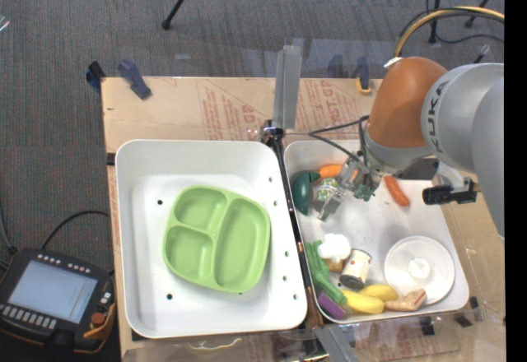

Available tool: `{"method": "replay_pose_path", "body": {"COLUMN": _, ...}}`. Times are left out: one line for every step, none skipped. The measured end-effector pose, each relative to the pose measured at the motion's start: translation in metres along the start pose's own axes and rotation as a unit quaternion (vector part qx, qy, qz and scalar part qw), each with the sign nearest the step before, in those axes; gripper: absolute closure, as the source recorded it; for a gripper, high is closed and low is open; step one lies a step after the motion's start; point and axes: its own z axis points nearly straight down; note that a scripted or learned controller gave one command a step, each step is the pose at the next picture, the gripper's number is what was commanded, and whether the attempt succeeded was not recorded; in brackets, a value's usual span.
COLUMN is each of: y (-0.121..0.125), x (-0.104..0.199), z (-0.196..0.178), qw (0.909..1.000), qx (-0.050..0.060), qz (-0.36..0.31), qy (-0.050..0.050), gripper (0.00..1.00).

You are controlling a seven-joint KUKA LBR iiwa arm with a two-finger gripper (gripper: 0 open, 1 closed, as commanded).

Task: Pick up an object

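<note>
My gripper [344, 192] hangs over the back left part of the right bin [455, 253], with its fingers apart and nothing visible between them. Just left of it lies a dark green rounded object [301, 190], and behind it a small orange piece [330, 170]. An orange-red stick [398, 191] lies to its right. Nearer the front are a white fluffy lump [333, 247], a small can [356, 268], a white round dish [419, 268], a yellow banana [369, 299], a green vegetable [318, 263] and a tan piece [408, 299].
The left bin [136, 187] holds a light green divided plate [217, 238]. A grey upright post [286, 93] stands behind the wall between the bins. The arm's orange band [408, 101] and grey link rise over the right bin's back right.
</note>
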Motion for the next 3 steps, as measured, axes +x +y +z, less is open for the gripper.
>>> {"method": "replay_pose_path", "body": {"y": 0.004, "x": 0.007, "z": 0.000, "qw": 0.9990, "qx": -0.005, "qz": 0.044, "qy": -0.003, "gripper": 0.00}}
{"method": "replay_pose_path", "body": {"y": 0.008, "x": 0.005, "z": 0.001, "qw": 0.9953, "qx": -0.003, "qz": 0.096, "qy": 0.002, "gripper": 0.00}}
{"method": "replay_pose_path", "body": {"y": -0.060, "x": 0.035, "z": 0.004, "qw": 0.9923, "qx": -0.006, "qz": 0.124, "qy": -0.002, "gripper": 0.00}}
